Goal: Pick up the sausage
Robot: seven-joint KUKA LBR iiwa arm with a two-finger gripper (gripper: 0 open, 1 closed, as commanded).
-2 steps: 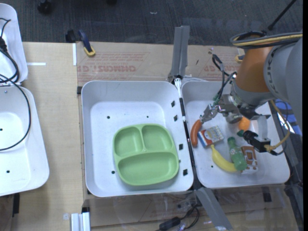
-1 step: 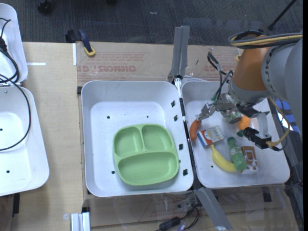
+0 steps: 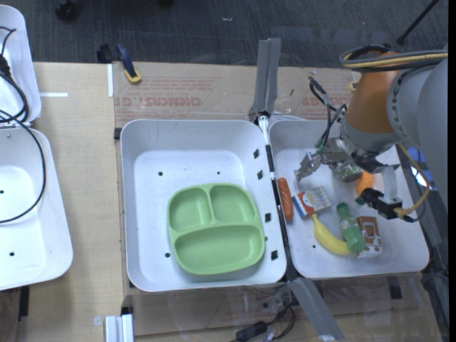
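Two white bins sit side by side; we note the left bin carries a green divided plate, the right bin the loose items. The sausage lies lengthwise against the right bin's left wall, just beside a small carton; hard against the wall, so we judge a pinch across its width will be awkward. A banana and a green bottle lie near the front, an orange object partly under the wrist. The gripper hangs over the bin's middle, up and right of the sausage, apart from it. We cannot tell how its tips are set; we see nothing held.
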